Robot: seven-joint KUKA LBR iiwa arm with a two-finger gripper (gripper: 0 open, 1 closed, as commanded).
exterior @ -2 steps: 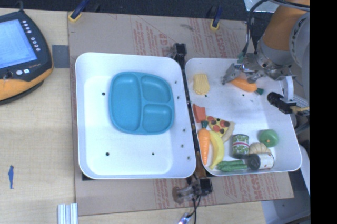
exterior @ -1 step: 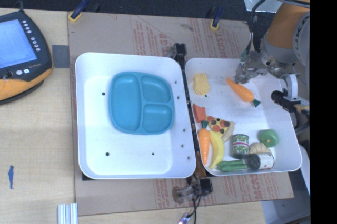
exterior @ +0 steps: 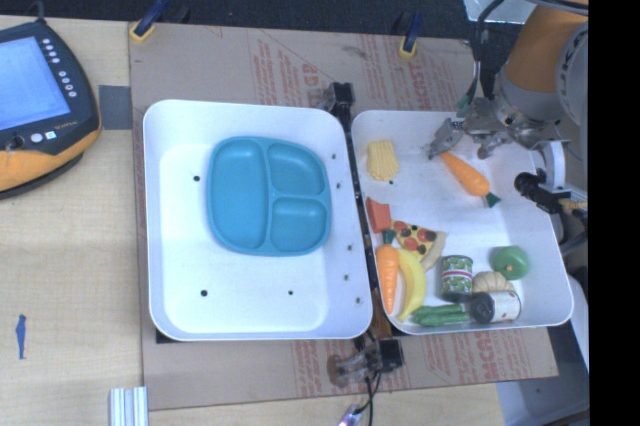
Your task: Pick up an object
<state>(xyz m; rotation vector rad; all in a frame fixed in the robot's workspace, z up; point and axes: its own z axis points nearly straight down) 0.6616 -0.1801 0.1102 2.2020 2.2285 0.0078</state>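
Smooth tapered orange carrot point(exterior: 466, 174) beneath metal gripper point(exterior: 462, 140), glossy white bin point(exterior: 540, 214).

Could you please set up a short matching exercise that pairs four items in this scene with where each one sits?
Items:
1. blue divided plate
2. loose carrot
3. green apple
4. handheld screen

Places:
A. right bin, near its right wall
B. on the bench, left of both bins
C. middle of the left bin
D. right bin, just below the gripper

Pairs: 1-C, 2-D, 3-A, 4-B
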